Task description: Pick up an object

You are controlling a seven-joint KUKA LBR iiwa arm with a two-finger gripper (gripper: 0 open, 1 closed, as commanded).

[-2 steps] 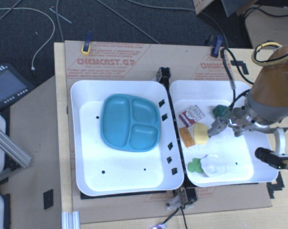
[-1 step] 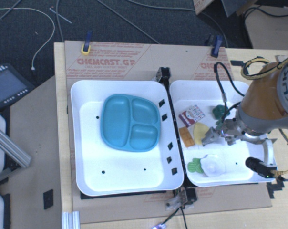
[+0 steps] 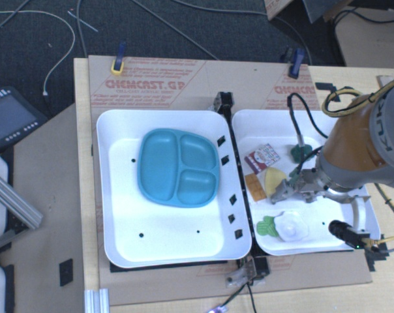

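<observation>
The right bin (image 3: 314,124) holds several small things. A red and white packet (image 3: 263,156) lies near its left wall, with a yellow wedge (image 3: 273,178) and an orange-brown block (image 3: 254,187) just below it. A dark green piece (image 3: 301,152) lies further back. Near the front are a light green toy (image 3: 267,227) and a clear white lump (image 3: 291,227). My gripper (image 3: 289,191) hangs low over the middle of this bin, right beside the yellow wedge and above the white lump. I see nothing held in it.
The left bin (image 3: 119,194) carries a blue compartment plate (image 3: 179,167). A black divider with clips (image 3: 231,175) runs between the bins. The orange-banded arm (image 3: 353,149) covers the right bin's right side. Cables trail over the floor behind the bench.
</observation>
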